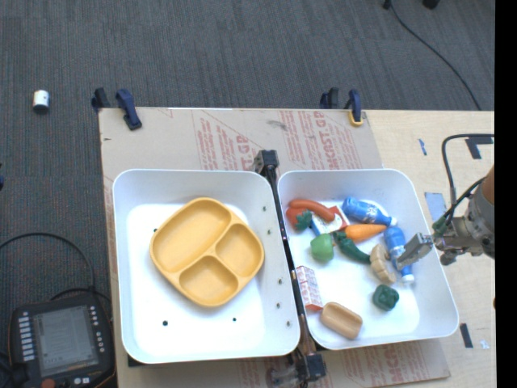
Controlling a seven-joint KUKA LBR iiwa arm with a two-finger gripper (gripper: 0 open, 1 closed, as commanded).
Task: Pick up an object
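**Gripper low over the crowded right bin**

Grey carpet surrounds a cardboard-topped bench (202, 136) clamped at its far edge, bearing two white bins side by side. A yellow divided plate (207, 251) lies tilted in the left bin (129, 297). Toys crowd the right bin (432, 301): a red sausage (311, 209), a blue bottle (366, 212), a carrot (363, 232), a green round piece (322, 247), a dark green pod (352, 250), a tan disc (380, 263), a second blue bottle (396, 245), a dark green lump (385, 297), a tan bread-like block (341, 319) and a red-and-white packet (307, 288) by the dividing wall. From the right, the gripper (410, 254) reaches over the bin's right side, touching or just above the second blue bottle and tan disc. Whether its fingers are parted or closed cannot be told, and nothing is seen lifted.
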